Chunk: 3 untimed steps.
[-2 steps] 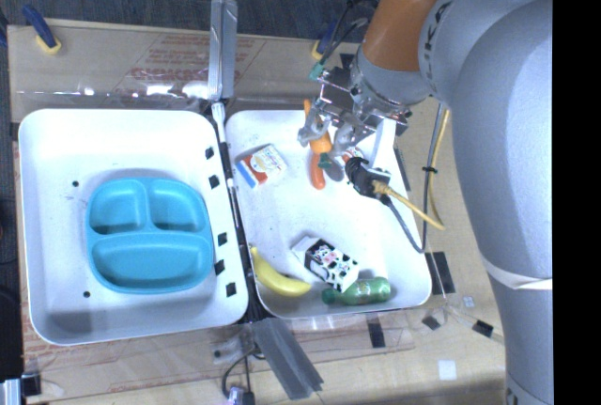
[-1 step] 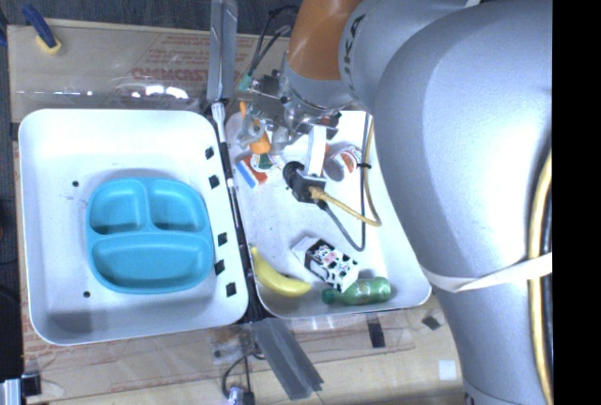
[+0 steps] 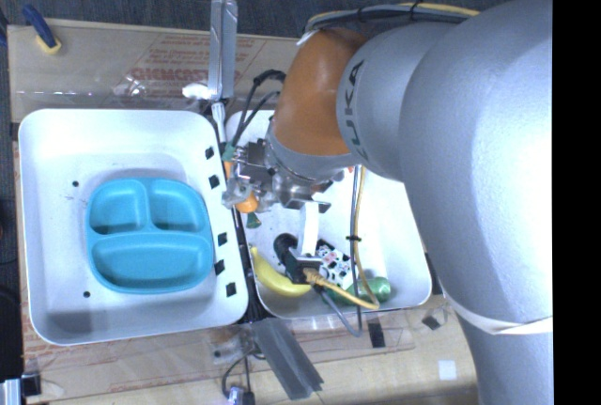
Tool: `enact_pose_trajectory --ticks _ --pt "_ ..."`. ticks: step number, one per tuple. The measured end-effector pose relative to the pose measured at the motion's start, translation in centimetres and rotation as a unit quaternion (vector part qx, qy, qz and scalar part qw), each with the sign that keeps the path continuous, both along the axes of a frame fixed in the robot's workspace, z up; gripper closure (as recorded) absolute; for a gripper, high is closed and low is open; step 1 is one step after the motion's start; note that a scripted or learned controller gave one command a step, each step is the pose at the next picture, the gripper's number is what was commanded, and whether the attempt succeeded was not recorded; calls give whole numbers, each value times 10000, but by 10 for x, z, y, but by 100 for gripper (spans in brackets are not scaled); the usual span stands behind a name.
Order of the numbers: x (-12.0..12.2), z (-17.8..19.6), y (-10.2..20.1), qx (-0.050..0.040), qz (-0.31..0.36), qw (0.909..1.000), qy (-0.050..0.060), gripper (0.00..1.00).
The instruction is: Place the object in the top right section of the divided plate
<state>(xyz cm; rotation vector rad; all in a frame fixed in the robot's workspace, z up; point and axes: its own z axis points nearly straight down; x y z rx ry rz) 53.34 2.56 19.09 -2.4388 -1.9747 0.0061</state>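
While the grey arm (image 3: 451, 140) reaches in from the right over the right bin (image 3: 413, 248), its tool (image 3: 246, 192) hangs above the bins' shared edge, and a small orange object (image 3: 244, 202) shows at its tip (whether truly pinched between the fingers I cannot tell). Left of it, the blue divided plate (image 3: 148, 234) lies flat in the left bin (image 3: 52, 206). Below the tool, a banana (image 3: 277, 279), a green piece (image 3: 377, 286) and other small items lie in the right bin.
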Motion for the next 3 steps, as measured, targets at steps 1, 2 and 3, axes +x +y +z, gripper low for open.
enact_pose_trajectory --ticks 1,2,3 --pt "0 0 -1 -2 -9 10000 -4 0" --pt "0 9 -1 -4 11 10000 14 100" --pt "0 9 -1 -5 14 10000 13 0"
